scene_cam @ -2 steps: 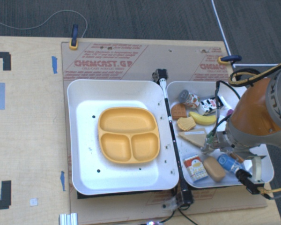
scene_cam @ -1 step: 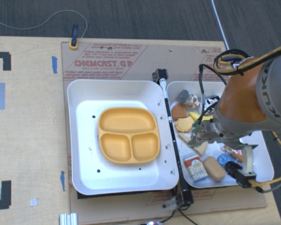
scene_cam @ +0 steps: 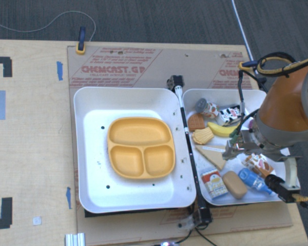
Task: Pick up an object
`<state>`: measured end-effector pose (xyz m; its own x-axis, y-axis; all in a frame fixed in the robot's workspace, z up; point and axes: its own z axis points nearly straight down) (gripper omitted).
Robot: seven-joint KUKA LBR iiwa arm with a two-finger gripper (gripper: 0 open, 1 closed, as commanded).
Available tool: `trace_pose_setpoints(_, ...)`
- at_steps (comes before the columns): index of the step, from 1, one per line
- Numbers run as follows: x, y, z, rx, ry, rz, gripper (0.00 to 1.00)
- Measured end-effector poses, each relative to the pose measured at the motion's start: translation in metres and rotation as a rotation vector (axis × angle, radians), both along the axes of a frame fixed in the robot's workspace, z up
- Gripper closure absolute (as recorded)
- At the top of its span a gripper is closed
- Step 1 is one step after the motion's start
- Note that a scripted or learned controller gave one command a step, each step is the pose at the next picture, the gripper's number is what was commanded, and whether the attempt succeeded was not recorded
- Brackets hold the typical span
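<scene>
Robot's metal gripper [scene_cam: 235,148] low over the pale wedge-shaped block [scene_cam: 211,157] in the right white bin [scene_cam: 214,199] | grip unclear | lined up to grab.

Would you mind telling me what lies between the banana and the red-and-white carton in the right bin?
In the camera view, a pale wedge lies between the banana and the carton.

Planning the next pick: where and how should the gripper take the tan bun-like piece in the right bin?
Probably from straight above, across the narrow middle of the bun: it lies flat, elongated and rounded. The red box crowds one long side and the blue bottle lies near the other, so clearance looks tight.
</scene>
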<state>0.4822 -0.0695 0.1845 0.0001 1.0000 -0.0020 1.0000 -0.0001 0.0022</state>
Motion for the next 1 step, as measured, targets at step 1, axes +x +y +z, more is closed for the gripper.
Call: trace_pose_setpoints(1,0.0001,0.0005,0.0000,0.001,0.000,0.000,0.00)
